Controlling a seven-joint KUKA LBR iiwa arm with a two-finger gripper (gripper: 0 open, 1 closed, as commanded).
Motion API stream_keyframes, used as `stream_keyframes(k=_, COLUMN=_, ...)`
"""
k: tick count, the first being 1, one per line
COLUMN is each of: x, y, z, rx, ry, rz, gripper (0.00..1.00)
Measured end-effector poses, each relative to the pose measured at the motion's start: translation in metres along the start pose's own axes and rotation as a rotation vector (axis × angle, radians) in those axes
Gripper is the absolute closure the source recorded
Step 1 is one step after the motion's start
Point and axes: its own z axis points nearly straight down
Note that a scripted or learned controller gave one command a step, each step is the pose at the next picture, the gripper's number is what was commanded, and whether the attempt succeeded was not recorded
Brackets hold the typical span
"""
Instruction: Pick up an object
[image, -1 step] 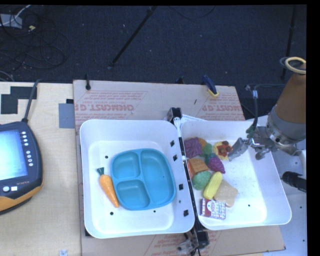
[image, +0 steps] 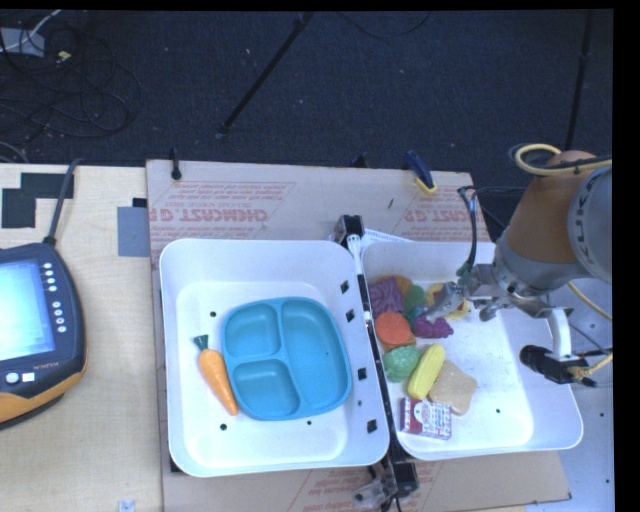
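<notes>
Two shallow white bins are seen side by side on the worktop. In the left bin a blue divided plate is laid flat, with a toy carrot lying just beside its left edge, green top pointing away from the camera.

In the right bin a cluster of toy foods is gathered against the left wall: a purple bunch of grapes at the far end, an orange-red piece just in front of it, a green piece nearer still, a yellow corn cob touching the green piece, a tan slice of bread beside the corn, and a small pink and white carton closest to the camera.

The grey arm is reached in from the right, and its claw is lowered over the far part of the cluster, close to a small purple piece and some yellow bits. Whether the claw is wide, narrow or closed on anything cannot be told, since that area is too cluttered and blurred.
</notes>
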Motion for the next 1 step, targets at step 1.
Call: stream_keyframes(k=1, x=0.0392, y=-0.0657, z=0.0355, rx=0.021, ry=0.007, rz=0.001, gripper=0.00)
